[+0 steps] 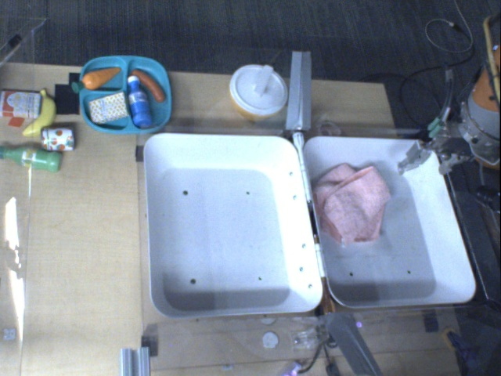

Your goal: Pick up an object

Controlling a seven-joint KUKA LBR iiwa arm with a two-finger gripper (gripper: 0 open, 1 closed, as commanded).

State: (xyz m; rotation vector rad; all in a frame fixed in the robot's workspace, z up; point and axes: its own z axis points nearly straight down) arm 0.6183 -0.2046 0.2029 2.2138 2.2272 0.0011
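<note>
The crumpled pink cloth [354, 204] is seen in the right white bin [438, 272] — left of and below the two-finger gripper [427, 152], whose opening cannot be told; nothing is seen held.

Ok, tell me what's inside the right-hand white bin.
The shallow white right bin holds one crumpled pink cloth, lying toward its upper left. Anything under the cloth is covered.

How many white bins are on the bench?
2. The left bin sits beside the right bin, which holds a crumpled pink cloth. None seem hidden.
</note>
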